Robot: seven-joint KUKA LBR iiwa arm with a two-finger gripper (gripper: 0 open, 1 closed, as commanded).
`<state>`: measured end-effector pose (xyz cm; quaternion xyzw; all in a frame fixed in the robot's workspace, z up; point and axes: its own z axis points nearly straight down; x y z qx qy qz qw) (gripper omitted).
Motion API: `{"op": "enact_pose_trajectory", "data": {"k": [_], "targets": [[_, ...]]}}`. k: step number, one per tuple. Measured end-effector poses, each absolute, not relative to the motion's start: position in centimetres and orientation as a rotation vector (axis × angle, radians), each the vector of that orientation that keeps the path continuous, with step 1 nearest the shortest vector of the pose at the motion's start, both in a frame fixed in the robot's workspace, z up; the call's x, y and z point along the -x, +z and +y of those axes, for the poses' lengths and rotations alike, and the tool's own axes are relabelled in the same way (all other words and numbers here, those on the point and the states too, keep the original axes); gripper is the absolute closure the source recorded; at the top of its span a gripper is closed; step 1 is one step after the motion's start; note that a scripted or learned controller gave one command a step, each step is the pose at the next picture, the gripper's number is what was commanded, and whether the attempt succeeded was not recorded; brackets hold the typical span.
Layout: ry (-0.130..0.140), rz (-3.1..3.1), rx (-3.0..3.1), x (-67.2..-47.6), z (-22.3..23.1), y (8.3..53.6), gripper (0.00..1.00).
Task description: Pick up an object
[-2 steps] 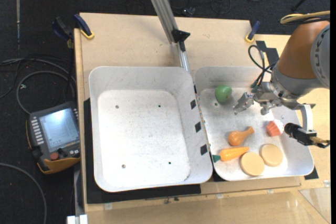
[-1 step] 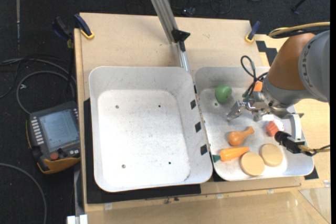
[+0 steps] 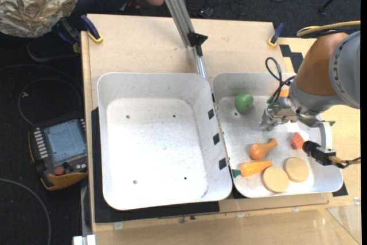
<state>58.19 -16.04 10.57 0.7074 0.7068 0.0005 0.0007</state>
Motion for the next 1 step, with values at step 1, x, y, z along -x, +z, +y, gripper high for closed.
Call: {"op": "enact_pose_trajectory", "data": {"k": [1], "targets": [[0.003,2.217,-2.219,-58.56,-17.05,15.81,1.00]]}}
